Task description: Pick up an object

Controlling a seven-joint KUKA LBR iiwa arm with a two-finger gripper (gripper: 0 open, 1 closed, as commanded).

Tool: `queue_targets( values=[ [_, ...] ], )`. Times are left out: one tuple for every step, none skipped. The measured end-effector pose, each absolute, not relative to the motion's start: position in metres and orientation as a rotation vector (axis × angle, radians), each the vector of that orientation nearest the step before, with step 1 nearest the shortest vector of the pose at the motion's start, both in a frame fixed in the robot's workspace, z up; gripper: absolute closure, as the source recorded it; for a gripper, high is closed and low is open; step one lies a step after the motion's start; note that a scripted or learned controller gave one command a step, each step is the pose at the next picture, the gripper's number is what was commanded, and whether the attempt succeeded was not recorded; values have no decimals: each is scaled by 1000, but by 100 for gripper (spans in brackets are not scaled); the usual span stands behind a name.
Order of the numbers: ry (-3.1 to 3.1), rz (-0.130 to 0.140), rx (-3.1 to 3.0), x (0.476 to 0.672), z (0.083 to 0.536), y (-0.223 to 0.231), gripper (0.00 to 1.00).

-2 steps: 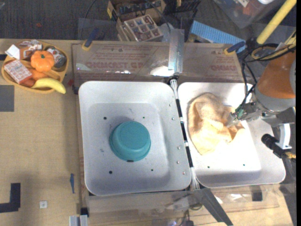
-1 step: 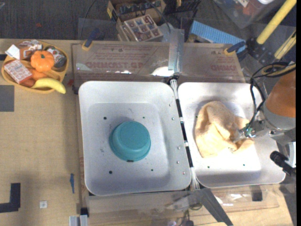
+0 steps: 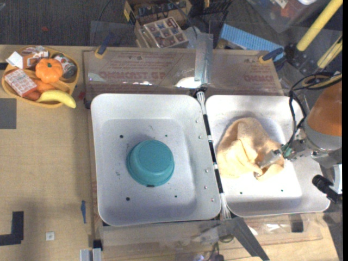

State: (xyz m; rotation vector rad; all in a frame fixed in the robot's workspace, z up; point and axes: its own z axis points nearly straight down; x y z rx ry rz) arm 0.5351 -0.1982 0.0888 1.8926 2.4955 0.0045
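Cloth (image 3: 243,145), pale yellow, crumpled in right bin (image 3: 283,192). Gripper (image 3: 270,159) down at cloth's right edge, jaws touching fabric; spread too blurred, cannot tell. Teal bowl (image 3: 150,162) upside down, left bin (image 3: 109,118).

I looked for words to read. The clear panels (image 3: 142,69) behind the bins had red letters on them, but they were too blurry for me to read. The small boxes in the yellow bowl (image 3: 38,80) had print too tiny to read.
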Motion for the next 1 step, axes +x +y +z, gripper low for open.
queue_targets(
  values=[
    [2489,8,1894,536,100,-200,100]
  ],
)
